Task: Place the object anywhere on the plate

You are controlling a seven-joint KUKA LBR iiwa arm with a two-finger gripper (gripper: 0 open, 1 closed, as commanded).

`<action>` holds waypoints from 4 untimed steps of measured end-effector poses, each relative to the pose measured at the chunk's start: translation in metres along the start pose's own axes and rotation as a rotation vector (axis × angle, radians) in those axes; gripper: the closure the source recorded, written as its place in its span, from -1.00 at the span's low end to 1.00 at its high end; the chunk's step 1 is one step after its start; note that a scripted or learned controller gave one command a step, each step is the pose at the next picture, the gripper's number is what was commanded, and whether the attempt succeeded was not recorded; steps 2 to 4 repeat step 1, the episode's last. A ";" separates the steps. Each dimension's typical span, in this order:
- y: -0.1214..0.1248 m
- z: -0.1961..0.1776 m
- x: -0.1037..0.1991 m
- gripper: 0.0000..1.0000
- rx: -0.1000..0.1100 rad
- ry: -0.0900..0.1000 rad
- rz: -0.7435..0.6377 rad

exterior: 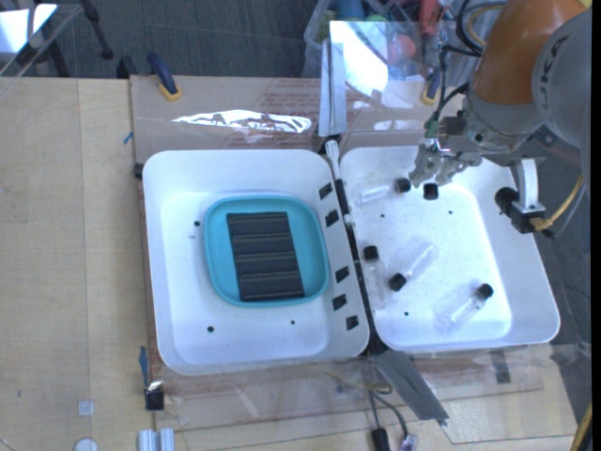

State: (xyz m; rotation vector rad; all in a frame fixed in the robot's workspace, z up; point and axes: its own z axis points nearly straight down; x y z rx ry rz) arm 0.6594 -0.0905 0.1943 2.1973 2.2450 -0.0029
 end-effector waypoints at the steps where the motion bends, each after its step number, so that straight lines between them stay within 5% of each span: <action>1: 0.000 0.000 0.000 -1.00 0.000 0.000 0.001; 4: 0.000 0.000 0.000 -1.00 0.000 0.000 0.001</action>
